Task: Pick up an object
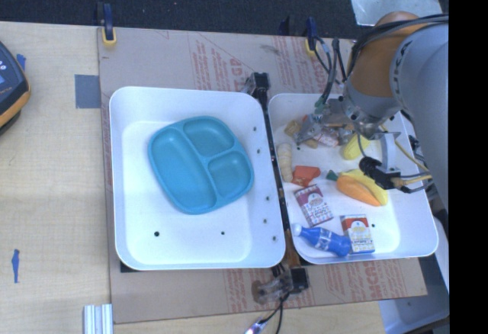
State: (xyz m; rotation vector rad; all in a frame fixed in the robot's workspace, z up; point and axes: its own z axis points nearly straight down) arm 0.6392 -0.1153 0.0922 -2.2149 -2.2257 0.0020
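Note:
My gripper (316, 131) is low over the far part of the right bin (415, 245), under the grey arm with its orange band (379, 58). Just left of it and nearer lies a cream-coloured piece (284, 161), with a red-orange piece (306, 175) beside it. Right of the gripper a yellow item (351, 148) pokes out from under the wrist. An orange and yellow toy fruit (363, 187) lies mid-bin. Nearer the front are a red and white packet (313, 204), a blue object (323, 239) and a small red and white box (357, 233).
The left bin (130, 241) holds a blue divided plate (200, 163). Black cables and a black fitting (381, 171) hang off the wrist over the right bin's right side. A dark device (9, 88) sits at the bench's left edge.

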